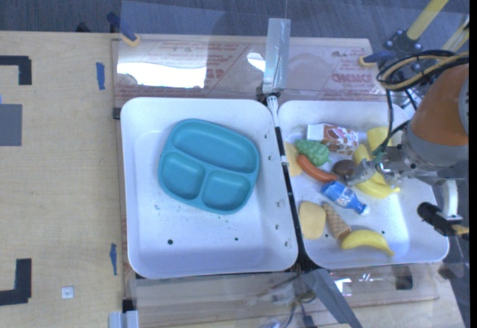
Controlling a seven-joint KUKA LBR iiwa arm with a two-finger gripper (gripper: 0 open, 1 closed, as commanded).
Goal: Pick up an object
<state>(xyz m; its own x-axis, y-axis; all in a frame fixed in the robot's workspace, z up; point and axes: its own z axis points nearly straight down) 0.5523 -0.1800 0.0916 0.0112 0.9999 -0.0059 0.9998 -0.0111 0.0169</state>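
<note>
We look down on a wooden desk that carries two shallow white bins side by side. The left bin holds a blue divided plate, which lies tilted a little, its three compartments facing up.

The right bin holds a heap of toy food. Near the far edge we see a small white and red packet, and just beside it a green leafy vegetable. An orange carrot lies touching the vegetable on its near side, and a brown round piece sits just beside the carrot's tip. A blue and white packet lies in the middle of the bin. Nearer to us we find a yellow block, an ice cream cone touching it, and a banana near the front wall. More yellow pieces lie toward the right side.

The arm reaches in from the right, its orange band above the right bin. The tool is down among the yellow pieces at the right side of the heap, close to the brown round piece. We cannot tell whether it is spread or pressed together, nor whether anything sits in its grip, because the wrist and the clutter hide it.
</note>
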